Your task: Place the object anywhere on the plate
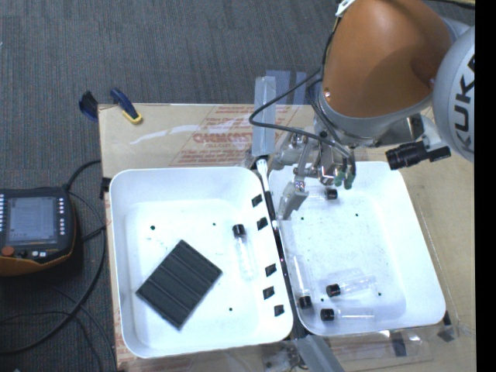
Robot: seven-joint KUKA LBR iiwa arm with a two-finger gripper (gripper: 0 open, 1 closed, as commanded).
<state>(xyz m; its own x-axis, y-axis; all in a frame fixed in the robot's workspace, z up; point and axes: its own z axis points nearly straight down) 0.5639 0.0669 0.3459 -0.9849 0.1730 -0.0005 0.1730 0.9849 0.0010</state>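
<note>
Camera view looks down on two shallow white bins side by side. The grey and orange arm's two-finger claw (322, 178) hangs over the far left part of the right white bin (403, 208). I cannot tell if the claw is released or clenched, and nothing shows between its tips. A clear plastic tube with a black cap (242, 248) lies in the left white bin (124, 208), well apart from the claw, on the other side of the wall between the bins. Just beside the tube, to its left, lies a flat dark grey ridged plate (180, 282). The tube does not touch the plate. More clear tubes with black caps (349, 287) lie at the near end of the right bin.
</note>
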